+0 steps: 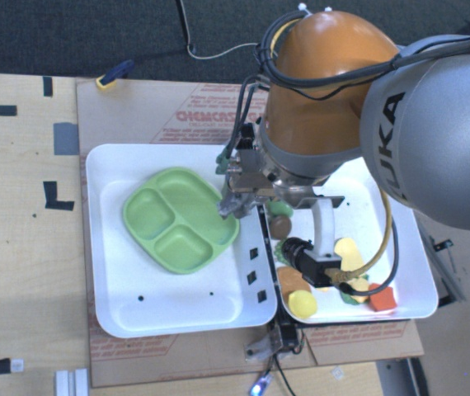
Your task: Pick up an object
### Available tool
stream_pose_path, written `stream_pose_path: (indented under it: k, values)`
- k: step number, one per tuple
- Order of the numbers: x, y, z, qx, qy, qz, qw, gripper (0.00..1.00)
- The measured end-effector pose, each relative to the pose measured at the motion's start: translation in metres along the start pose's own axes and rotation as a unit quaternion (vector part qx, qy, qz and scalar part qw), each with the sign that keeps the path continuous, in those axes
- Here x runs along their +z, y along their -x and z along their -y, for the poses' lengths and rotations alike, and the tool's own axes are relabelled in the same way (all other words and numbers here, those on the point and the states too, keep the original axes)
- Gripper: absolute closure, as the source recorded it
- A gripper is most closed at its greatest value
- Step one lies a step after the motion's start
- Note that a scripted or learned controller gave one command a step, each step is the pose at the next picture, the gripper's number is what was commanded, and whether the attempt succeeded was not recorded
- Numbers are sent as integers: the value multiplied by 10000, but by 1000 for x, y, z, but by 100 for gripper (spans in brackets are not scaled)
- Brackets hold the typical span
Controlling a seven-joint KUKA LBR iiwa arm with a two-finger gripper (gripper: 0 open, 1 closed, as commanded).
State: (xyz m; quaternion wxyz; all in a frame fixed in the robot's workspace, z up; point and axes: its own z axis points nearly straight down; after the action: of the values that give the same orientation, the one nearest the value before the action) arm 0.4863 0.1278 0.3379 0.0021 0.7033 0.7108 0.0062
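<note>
A light green divided plate (177,221) lies tilted in the left bin (111,304), its right edge against the wall between the bins. My gripper (247,195) hangs under the large orange wrist, right over that dividing wall and at the plate's right rim. The right bin (412,291) holds small items: a brown piece (280,227), a yellow ball (302,305), another yellow piece (350,254), an orange-red block (383,300) and an orange piece (291,280). The arm hides much of the right bin.
Both bins rest on a cardboard sheet (194,114) on the wooden bench. A black cable (190,40) runs across the dark floor at the back. A yellow and blue clip (113,74) lies at the cardboard's far left corner.
</note>
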Motion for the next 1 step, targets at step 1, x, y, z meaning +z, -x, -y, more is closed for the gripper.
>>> stream_pose_path:
  k: [1]
  values:
    - [89, 56, 6, 79, -107, 45, 9999, 100]
